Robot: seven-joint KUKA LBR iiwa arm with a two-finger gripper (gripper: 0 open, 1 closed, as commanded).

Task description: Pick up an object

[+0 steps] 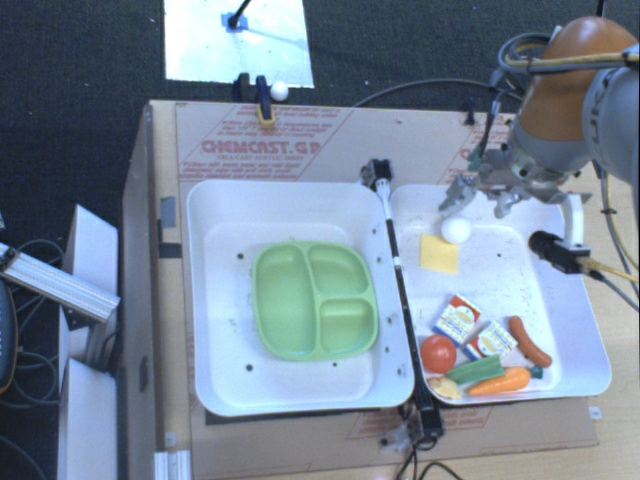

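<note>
Camera view looked down at a slant on a bench [160, 298] covered by a brown sheet [330, 133] printed in red with "CHEMCAST GP"; the smaller lines of print around it were too fine to read. Two shallow white bins sat side by side on it. The left bin [215, 268] held a green divided plate [315, 300] with three compartments. The right bin [585, 353] held the loose things: a white ball [456, 230] near its upper left corner, a yellow square slice [439, 254] just below and touching it in the picture, two small cartons [458, 320] with red and yellow printing too small to read, a tomato [438, 353], a sausage [529, 340], a green vegetable [476, 370] and a carrot [500, 381] crowded near the lower edge.

From the upper right of the frame the grey arm [610, 108], with its orange band, reached in and was cut off at the frame's edge. Its end effector [482, 196] hung over the top edge of the right bin, just above and right of the white ball, its two fingers [455, 194] spread apart with nothing between them. A black part [555, 250] on the arm's side overlapped the bin's right portion. At the top of the frame lay a white sheet [235, 28].
</note>
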